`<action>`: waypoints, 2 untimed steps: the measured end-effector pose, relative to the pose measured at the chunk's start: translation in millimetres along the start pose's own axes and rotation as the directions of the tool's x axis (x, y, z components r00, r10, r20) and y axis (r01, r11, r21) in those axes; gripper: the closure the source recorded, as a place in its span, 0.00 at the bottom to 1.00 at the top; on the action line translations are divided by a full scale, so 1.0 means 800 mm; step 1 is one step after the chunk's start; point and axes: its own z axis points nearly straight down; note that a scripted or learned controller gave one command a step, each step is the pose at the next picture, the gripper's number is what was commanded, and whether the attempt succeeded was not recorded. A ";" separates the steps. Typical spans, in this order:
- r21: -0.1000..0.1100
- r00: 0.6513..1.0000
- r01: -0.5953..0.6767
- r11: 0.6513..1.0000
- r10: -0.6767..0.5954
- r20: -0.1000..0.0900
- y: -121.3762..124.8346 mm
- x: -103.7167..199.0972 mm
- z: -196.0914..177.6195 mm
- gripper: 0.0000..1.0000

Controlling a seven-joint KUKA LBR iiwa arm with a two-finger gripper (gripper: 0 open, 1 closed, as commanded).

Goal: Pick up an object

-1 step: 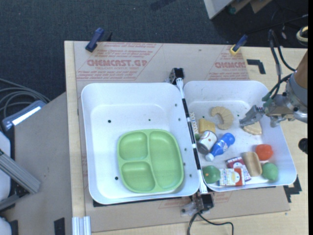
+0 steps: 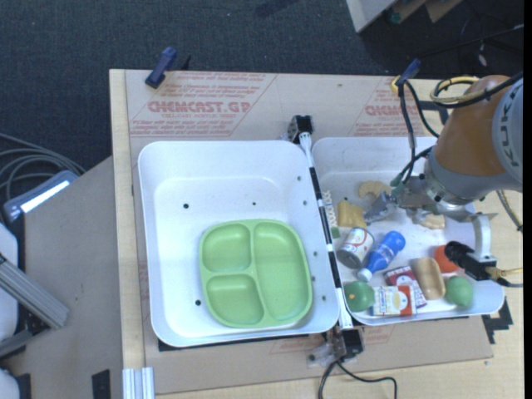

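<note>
The camera view looks down on a worktop (image 2: 249,98) covered with brown cardboard that carries red print. Two shallow white bins stand on it side by side.

The left bin (image 2: 166,189), in the middle of the frame, holds a light green divided plate (image 2: 253,271) with three compartments; it lies flat in the lower half of this bin.

The right bin (image 2: 332,152), at the right side of the frame, holds a heap of small objects. Near the dividing rims lies a small can (image 2: 356,244) with a red and white label, on its side. Just beside it, to the right, a blue bottle (image 2: 385,252) with a white cap lies tilted. Below them, at the lower rim, there is a green ball (image 2: 359,295) touching a red and white carton (image 2: 397,296). More to the right lie a tan bread-like piece (image 2: 430,278), a red piece (image 2: 449,261) and a second green round object (image 2: 460,291). A pale yellow block (image 2: 351,215) lies above the can.

The grey arm with its orange band (image 2: 470,135) comes in from the right edge, over the upper part of the right bin. Its end effector (image 2: 397,198) is low among the objects near the yellow block. Whether it is spread or pressed together, I cannot tell, and I see no object clearly in it.

A blue clamp (image 2: 160,67) sits at the upper left corner of the worktop.
</note>
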 end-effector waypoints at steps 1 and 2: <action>0.000 1.000 -0.001 1.000 0.001 0.000 -0.020 0.005 0.040 0.00; -0.002 1.000 0.000 1.000 0.000 0.000 -0.040 0.037 0.040 0.00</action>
